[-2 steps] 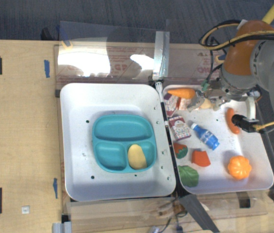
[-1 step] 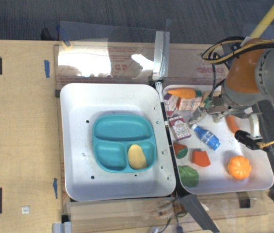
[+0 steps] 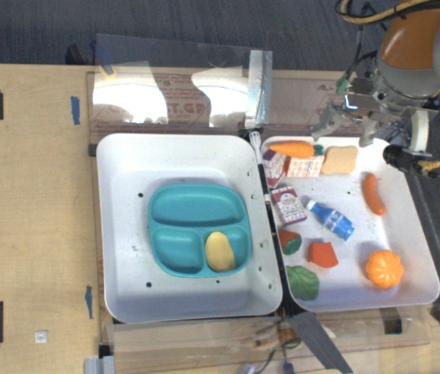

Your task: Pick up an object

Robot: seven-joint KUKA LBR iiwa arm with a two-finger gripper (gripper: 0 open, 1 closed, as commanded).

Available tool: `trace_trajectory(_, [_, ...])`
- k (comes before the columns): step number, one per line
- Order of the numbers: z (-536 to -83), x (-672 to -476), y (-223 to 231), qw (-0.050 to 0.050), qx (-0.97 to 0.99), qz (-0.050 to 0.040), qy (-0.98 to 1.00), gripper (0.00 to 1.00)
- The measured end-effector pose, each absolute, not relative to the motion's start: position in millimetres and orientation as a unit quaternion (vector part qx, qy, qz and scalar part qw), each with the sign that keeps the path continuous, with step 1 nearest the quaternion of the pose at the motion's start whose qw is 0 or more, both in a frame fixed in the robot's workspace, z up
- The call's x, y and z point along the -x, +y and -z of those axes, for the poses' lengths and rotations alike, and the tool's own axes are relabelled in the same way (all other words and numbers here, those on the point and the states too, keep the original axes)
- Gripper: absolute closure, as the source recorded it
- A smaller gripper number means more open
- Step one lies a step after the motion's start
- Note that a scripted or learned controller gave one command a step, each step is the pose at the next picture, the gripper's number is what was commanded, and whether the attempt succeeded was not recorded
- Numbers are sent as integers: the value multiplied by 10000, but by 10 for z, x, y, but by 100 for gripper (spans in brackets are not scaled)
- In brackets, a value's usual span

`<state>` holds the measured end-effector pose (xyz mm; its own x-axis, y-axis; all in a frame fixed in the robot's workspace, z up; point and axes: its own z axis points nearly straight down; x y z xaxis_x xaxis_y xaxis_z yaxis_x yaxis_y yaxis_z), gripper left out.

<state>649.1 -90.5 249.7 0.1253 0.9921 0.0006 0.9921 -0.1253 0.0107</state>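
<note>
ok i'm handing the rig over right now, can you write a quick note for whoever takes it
Gripper: above the far edge of the right bin, near the carrot; nothing seen between its fingers.
Left bin: teal divided tray with a yellow potato-like piece in its near right compartment.
Right bin: carrot and bread slice at the far edge, sausage, blue bottle, small cartons, red pieces, green leafy piece, orange pumpkin.
Done: nothing picked yet.
Left: close on one object and lift it.
</note>
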Motion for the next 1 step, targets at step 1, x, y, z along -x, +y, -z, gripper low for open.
trace_trajectory(1, [-1757, -6597, -1134, -16, -6581, 11, 7530, 0])
